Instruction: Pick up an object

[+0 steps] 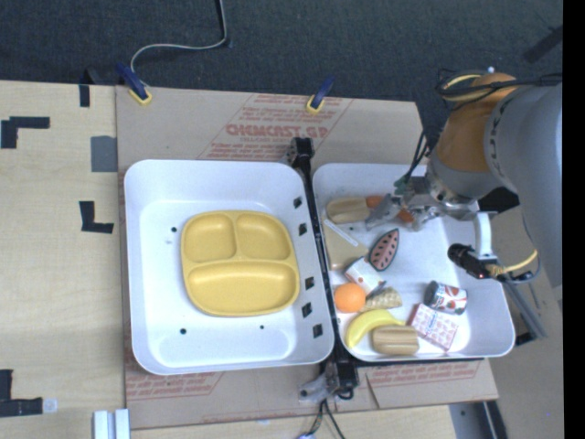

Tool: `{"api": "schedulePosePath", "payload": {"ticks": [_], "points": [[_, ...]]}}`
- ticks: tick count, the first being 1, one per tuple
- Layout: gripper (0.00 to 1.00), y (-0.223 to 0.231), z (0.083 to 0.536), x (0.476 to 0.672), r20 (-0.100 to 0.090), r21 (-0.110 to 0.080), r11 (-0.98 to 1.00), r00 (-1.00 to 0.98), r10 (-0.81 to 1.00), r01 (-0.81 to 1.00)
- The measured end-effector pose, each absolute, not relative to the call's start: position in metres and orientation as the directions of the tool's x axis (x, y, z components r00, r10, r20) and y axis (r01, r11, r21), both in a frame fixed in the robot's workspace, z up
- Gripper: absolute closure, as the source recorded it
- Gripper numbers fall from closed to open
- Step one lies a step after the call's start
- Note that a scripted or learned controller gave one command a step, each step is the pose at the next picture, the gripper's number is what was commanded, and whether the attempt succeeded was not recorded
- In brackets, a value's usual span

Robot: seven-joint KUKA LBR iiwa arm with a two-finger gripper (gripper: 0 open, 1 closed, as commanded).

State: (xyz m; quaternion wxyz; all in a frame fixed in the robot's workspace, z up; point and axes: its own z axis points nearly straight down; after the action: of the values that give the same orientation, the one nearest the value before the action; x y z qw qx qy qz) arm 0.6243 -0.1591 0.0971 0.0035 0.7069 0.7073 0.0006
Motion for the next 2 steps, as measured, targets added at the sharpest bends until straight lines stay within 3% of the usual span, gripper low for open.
{"api": "schedulePosePath", "payload": {"ticks": [1, 2], "points": [[0.0, -0.15, 0.086, 0.669, -0.001, 0.002, 0.001, -0.001, 1.0, 1.0], [1.0, -0.151, 0.096, 0.669, -0.004, 0.004, 0.003, -0.003, 1.0, 1.0]]}}
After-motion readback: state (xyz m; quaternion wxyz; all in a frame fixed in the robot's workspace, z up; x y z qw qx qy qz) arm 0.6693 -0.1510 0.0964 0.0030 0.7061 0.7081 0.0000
